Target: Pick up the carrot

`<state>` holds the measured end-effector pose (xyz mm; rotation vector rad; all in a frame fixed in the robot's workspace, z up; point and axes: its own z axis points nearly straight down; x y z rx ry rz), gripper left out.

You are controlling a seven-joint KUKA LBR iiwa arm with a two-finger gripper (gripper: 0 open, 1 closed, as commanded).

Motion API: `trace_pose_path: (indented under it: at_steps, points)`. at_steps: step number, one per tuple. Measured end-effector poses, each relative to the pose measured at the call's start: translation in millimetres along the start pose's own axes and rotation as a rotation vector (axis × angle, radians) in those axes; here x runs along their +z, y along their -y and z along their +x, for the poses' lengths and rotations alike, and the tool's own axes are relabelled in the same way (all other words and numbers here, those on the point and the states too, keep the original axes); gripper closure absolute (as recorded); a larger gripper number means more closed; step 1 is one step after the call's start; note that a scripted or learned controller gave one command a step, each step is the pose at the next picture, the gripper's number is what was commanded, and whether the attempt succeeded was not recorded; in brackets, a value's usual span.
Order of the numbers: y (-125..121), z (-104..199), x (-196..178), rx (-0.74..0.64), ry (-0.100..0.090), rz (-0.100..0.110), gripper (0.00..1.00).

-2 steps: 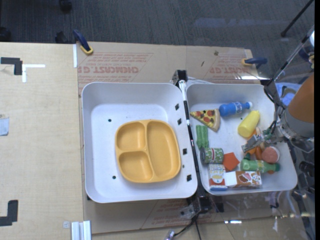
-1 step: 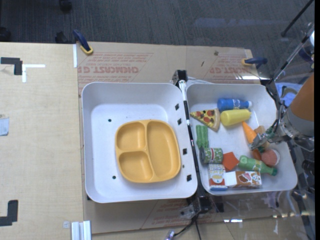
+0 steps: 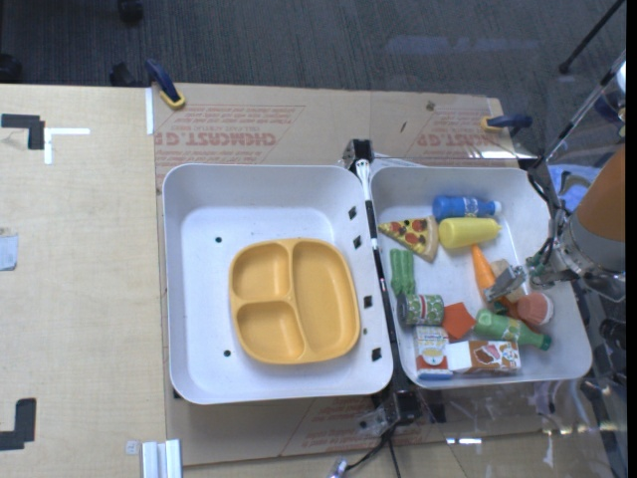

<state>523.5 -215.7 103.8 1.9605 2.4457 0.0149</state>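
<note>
Camera view, looking down at a slant on the counter [image 3: 80,267]. Carrot [image 3: 482,268] lying in right bin [image 3: 557,366], toward its right wall, below yellow bottle [image 3: 468,232]. End effector [image 3: 508,281] hovering just beside carrot's lower end, touching or nearly so; finger state impossible to tell. Yellow divided plate [image 3: 295,300] sitting mid left bin [image 3: 189,357]. Pizza slice [image 3: 411,235] resting near right bin's upper left corner.
</note>
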Motion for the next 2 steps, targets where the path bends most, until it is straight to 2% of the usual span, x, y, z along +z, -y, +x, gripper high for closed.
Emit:
trace_pose_path:
  at_steps: [1, 2]
  points:
    - [-48, -1, 13, 0.268, -0.003, 0.011, 0.0]
    - [-47, -4, 2, 0.269, 0.003, 0.011, 1.0]
